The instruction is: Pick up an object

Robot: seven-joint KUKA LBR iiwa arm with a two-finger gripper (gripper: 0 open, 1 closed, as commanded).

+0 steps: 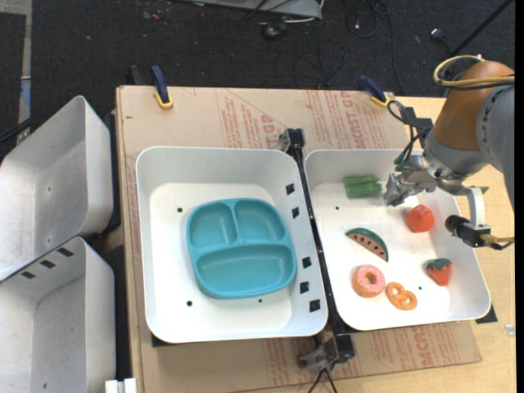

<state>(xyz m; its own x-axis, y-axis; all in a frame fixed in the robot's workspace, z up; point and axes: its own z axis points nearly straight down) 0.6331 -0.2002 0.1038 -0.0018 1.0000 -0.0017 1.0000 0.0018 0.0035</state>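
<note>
Over the far part of the right bin (475, 305), the claw (399, 188) hangs low beside the green piece (363, 187), which lies just to its left, long axis running left to right, so it points end-on at the claw. Whether the claw is open or closed cannot be made out from this slant, and nothing is visibly held in it. The red piece (420, 218) sits just nearer and right of the claw. Well nearer lie the watermelon slice (367, 243), pink doughnut (368, 280), orange pretzel (401, 295) and strawberry (440, 271). The green piece looks the likeliest target, needing a short shift left. The left bin (155, 170) holds a blue divided plate (241, 247).
</note>
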